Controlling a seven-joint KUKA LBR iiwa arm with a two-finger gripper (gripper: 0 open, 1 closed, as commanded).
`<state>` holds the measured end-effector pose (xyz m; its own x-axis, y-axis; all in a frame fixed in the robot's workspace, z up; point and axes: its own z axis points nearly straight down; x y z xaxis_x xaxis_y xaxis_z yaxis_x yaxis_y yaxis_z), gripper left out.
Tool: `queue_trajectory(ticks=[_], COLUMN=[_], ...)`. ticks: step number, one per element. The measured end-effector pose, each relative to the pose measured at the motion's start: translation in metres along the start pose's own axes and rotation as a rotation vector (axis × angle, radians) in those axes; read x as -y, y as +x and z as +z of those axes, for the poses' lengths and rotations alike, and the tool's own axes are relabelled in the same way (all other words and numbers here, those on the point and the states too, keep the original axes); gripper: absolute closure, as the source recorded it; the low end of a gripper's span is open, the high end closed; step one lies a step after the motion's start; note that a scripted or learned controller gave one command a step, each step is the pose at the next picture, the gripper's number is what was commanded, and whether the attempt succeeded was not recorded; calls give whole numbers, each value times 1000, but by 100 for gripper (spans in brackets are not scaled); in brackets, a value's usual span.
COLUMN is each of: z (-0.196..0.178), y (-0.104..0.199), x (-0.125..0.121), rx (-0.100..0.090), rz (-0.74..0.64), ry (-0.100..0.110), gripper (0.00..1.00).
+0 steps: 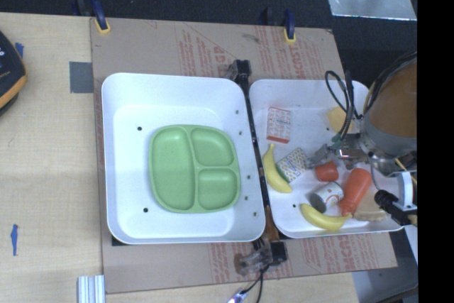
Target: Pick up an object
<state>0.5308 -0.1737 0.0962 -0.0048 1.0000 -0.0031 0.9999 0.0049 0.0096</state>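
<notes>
Grey metal marks the gripper (335, 151), which you see low in the right bin (305, 92), reaching in from the right; whether it is apart or together you cannot tell from this angle. Just beside its tip lies a small red object (326, 171), with an orange carrot-shaped piece (355, 190) to its right. Near these you find a small can (326, 195), a patterned packet (291, 164), two bananas (275, 170) (321, 217) and a red-printed card (279, 124). Left bin (120, 152): a green divided plate (194, 168).
</notes>
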Motion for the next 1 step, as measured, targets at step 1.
queue_trajectory(ticks=[1], z=[-8], y=[-1], x=[1], rx=[0], rz=[-4], ry=[7], gripper=[100])
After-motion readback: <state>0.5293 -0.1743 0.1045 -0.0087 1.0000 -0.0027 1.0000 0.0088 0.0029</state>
